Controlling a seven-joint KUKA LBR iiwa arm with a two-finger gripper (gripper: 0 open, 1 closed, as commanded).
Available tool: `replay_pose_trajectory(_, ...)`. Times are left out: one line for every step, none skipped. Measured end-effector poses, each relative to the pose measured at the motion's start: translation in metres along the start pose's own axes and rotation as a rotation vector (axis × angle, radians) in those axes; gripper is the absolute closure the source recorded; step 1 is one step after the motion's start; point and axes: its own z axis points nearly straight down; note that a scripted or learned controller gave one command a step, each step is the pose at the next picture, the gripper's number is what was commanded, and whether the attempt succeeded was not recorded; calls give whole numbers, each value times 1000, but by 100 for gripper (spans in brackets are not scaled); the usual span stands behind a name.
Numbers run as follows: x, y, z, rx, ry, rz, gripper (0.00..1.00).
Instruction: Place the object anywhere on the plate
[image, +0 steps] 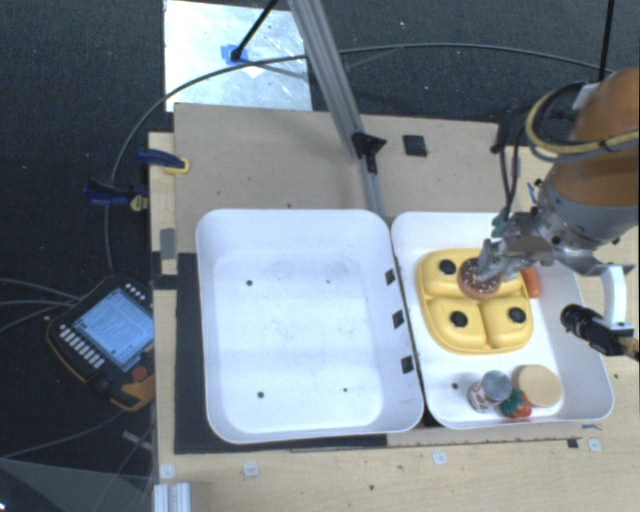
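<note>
Right bin: yellow plate seated; brown ring on plate, pinched by gripper jaws. Small items grouped near front.

I read a robotics lab: teach pendant left, clamps, cables over dark carpet.

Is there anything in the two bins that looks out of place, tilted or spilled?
Nothing looks spilled or damaged. The yellow plate lies flat in the right bin, a brown doughnut-like object sits on it below the gripper, and small items cluster at the bin's near edge.
</note>
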Motion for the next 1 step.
replay_pose_trajectory(47,-7,19,0,0,-1,100)
